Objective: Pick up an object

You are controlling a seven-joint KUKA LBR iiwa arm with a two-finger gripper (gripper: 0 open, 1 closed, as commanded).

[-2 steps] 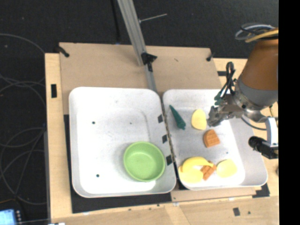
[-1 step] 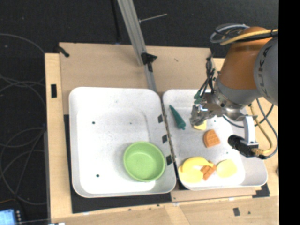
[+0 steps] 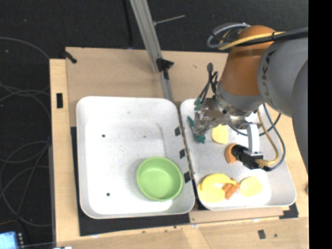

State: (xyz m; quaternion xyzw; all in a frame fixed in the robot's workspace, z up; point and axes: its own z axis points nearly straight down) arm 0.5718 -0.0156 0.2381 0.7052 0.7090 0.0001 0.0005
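Note:
My gripper (image 3: 195,129) hangs over the left edge of the right bin (image 3: 282,183), close to the wall between the bins. Its teal fingers (image 3: 199,137) stand open with nothing between them. Just to its right lies a pale yellow piece (image 3: 220,134). An orange-brown piece (image 3: 231,153) lies a little nearer, partly under a black part of the wrist. At the bin's front sit a yellow round object (image 3: 212,187), a small orange piece (image 3: 230,190) and a yellow-green disc (image 3: 251,187). A green bowl (image 3: 159,178) stands in the left bin (image 3: 104,118).
The grey and orange arm (image 3: 249,66) covers the back of the right bin. A metal pole (image 3: 150,35) slants down to the bins' shared wall. Cables loop beside the wrist (image 3: 270,139). The left bin's floor behind the bowl is bare.

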